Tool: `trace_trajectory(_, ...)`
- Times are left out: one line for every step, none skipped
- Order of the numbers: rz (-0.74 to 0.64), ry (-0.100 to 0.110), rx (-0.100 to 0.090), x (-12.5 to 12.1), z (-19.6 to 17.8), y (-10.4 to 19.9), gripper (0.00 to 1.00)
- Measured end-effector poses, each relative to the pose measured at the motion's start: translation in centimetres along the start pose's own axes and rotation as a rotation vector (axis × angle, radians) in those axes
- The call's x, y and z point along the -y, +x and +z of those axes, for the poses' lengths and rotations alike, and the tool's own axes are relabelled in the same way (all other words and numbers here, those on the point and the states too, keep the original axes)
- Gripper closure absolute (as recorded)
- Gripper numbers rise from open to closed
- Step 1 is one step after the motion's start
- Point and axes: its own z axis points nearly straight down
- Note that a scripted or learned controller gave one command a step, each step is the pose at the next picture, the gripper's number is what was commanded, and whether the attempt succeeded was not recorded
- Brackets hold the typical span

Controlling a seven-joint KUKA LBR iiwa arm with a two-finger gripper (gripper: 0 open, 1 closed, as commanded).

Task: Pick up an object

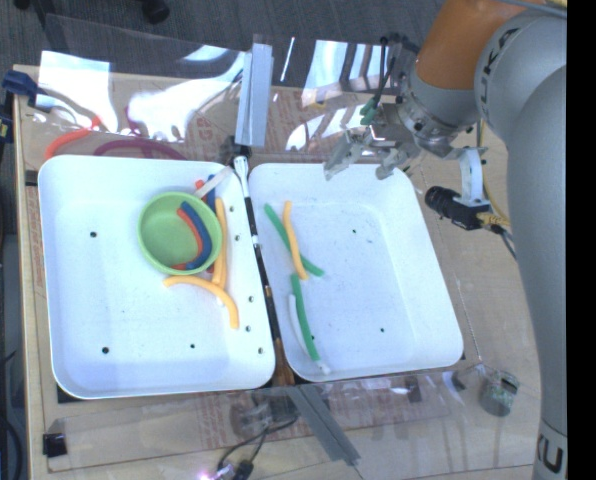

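Grey and orange, the arm (pixel 508 78) hangs at two o'clock. Its gripper (pixel 368 160) is spread open with nothing in it, over the top rim of the right bin (pixel 398 298). The left bin (pixel 108 318) has a green bowl (pixel 178 233). Thin orange (pixel 294 238) and green strips (pixel 304 323) lie at nine o'clock in the right bin. They look light and bendy, maybe slippery. I'd pinch one across its middle.

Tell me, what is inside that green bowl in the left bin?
Inside the green bowl lie curved strips, a blue one and a red one, against its right wall. An orange strip curls just outside. Whatever lies beneath the strips or the bowl is covered.
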Motion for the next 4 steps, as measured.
trace_trajectory(-0.049,0.0,0.008,3.7,14.1,5.9,0.0)
trace_trajectory(-0.042,-0.002,0.004,2.6,17.1,4.6,0.0)
trace_trajectory(-0.046,0.0,0.005,2.6,16.1,4.6,1.0)
trace_trajectory(-0.43,-0.004,0.002,0.6,7.0,8.1,1.0)
